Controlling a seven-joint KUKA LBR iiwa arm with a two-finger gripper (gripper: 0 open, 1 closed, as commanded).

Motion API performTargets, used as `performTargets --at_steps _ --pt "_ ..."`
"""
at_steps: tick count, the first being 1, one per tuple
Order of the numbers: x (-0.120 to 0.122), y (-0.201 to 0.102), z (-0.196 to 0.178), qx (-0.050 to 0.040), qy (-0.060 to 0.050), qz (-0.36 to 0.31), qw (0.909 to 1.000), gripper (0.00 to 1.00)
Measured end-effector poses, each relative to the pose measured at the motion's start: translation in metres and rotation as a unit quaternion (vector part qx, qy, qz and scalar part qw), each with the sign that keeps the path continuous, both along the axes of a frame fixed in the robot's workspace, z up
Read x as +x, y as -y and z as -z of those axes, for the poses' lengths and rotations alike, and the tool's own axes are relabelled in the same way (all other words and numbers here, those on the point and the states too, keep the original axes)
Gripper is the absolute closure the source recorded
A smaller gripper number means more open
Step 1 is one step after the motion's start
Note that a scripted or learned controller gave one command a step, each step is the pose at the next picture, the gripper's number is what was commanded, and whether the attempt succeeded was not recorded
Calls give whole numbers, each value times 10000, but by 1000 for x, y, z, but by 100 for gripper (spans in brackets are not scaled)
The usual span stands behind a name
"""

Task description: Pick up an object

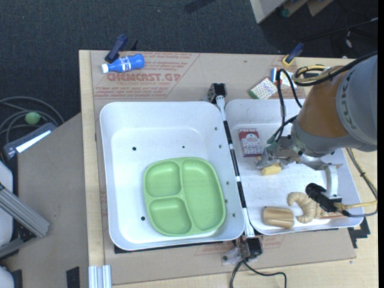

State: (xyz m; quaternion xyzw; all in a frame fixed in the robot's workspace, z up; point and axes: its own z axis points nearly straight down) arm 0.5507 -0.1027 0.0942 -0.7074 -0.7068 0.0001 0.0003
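The claw point(271, 159) hung low in the right white bin point(336, 230), directly over a small yellow wedge-shaped block point(271, 170); whether it was wide or narrow could not be told, nor whether it touched the block. A red-and-white carton point(249, 141) lay just beside, and a tan cylinder point(278, 216) and a curled beige toy point(305, 205) lay nearer the front. The block looked small and low, so a slightly off descent might push it aside, or catch the carton instead.
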Motion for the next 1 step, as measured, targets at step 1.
performTargets --at_steps 1 --pt "19 -72 -91 3 9 -11 10000 100"
